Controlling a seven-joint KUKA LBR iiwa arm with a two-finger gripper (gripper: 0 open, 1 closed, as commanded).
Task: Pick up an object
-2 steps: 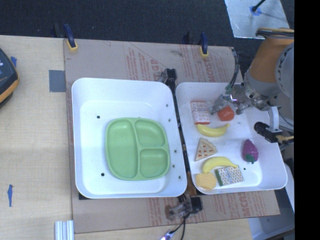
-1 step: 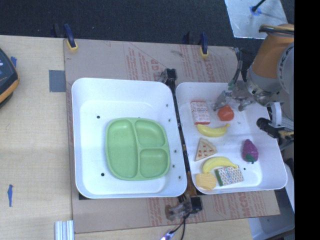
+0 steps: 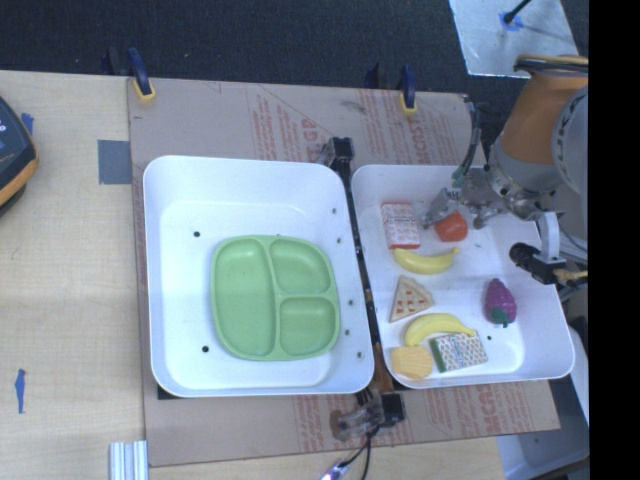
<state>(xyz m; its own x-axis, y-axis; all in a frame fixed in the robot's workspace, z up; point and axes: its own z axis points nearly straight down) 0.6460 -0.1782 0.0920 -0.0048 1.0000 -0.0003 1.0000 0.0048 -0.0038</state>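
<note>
Hand (image 3: 452, 211) low over red tomato (image 3: 452, 228) near right bin's (image 3: 545, 363) far edge, seemingly poised to grasp. Finger state: cannot tell.

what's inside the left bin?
A green divided plate lies flat in the left bin, all three compartments bare. The bin floor under the plate is covered, so nothing can be said about it.
</note>
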